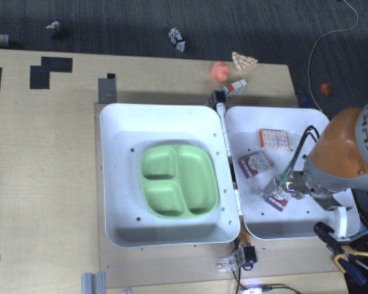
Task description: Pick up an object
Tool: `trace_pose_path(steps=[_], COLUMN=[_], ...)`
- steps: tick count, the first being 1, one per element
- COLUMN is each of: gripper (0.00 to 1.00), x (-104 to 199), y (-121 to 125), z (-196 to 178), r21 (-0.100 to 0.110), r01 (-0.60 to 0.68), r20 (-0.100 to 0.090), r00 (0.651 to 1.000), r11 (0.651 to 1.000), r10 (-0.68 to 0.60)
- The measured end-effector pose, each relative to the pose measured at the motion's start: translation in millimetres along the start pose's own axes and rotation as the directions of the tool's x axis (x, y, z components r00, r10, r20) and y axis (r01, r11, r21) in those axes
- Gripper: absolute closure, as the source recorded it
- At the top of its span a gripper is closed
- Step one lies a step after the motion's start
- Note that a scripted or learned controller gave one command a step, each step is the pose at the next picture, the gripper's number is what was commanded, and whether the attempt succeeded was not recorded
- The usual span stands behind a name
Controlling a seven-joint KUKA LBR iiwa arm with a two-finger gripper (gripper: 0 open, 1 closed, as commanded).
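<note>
Gripper [281,187] low in right bin [306,225], near front wall.

Wooden bench [43,164] bearing two white bins: one [116,164] well left of the gripper [282,188], the other [257,222] beneath it.

The arm [346,155] is cut off at the frame's right edge; its tool [281,188] hides part of a small packet [276,202], fingers blurred.

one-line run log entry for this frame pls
phase: reach | claw: low in right bin, at small red packet | grasp: unconfirmed | green tray: left bin, untouched
</note>
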State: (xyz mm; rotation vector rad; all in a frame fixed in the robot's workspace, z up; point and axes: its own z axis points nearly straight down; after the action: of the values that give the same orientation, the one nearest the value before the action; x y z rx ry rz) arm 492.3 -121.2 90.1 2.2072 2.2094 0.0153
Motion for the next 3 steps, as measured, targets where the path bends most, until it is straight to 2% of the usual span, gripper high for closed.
trace_pose_path(steps=[1,2,3], gripper=[1.0,1.0,0.0], x=[-1,52,52], y=[3,-2,-2], z=[-13,-111,-111], r21=[-0.011,0.016,0.016], r01=[0.001,0.003,0.003], r20=[0.004,-0.006,-0.006], r00=[1.0,1.0,1.0], r11=[1.0,1.0,1.0], r10=[-0.001,-0.003,-0.003])
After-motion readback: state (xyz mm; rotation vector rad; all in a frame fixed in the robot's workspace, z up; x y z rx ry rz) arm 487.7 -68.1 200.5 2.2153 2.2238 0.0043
